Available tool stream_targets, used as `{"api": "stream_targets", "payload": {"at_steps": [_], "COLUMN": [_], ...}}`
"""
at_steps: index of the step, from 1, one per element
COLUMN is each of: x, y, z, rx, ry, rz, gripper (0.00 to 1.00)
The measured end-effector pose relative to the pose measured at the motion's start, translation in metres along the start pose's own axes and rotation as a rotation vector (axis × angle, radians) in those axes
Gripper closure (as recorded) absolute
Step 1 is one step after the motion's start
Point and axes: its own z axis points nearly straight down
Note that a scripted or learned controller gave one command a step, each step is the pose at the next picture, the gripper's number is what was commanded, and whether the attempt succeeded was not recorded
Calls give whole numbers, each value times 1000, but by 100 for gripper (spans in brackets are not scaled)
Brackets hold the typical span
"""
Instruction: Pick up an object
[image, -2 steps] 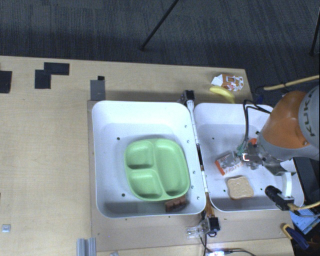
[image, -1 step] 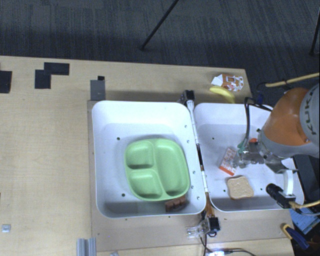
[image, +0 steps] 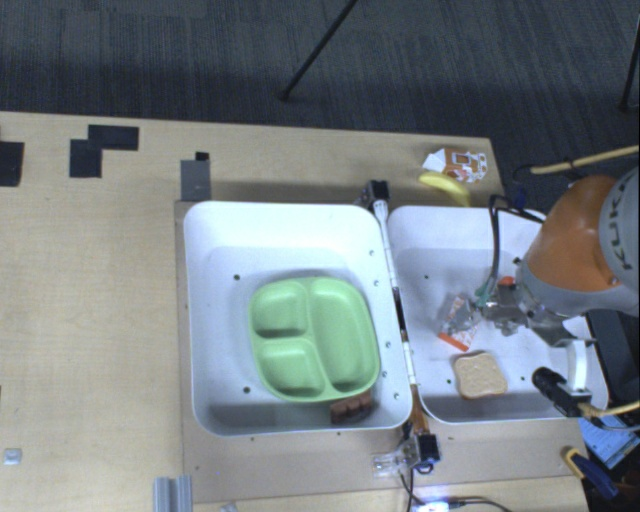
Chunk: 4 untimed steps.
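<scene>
My gripper (image: 466, 314) is down inside the right bin (image: 430, 250), near its middle, reaching in from the right. A small orange piece (image: 453, 341) lies just below and left of it. A tan slice of bread (image: 480, 375) rests flat near the bin's front wall, a little below the gripper. In the left bin (image: 215, 300) sits a green divided plate (image: 314, 336), and a small brown thing (image: 350, 408) lies against the plate's front edge. Whether anything sits in the gripper is hidden by the wrist.
A yellow banana-like toy (image: 443, 184) and a small white and orange packet (image: 457, 162) lie on the bench behind the right bin. The ridge between the two bins (image: 395, 300) runs close to the gripper's left. Dark blocks (image: 100, 148) sit at the bench's far left.
</scene>
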Motion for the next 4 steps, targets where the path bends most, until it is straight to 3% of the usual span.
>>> {"api": "stream_targets", "payload": {"at_steps": [1,2,3,4], "x": [1,1,36,36], "y": [1,1,-18,-15], "z": [-11,-10,22,11], "rx": [-3,-2,6,0], "ry": [0,1,-4,-4], "rz": [-2,-2,1,-1], "gripper": [100,0,0,100]}}
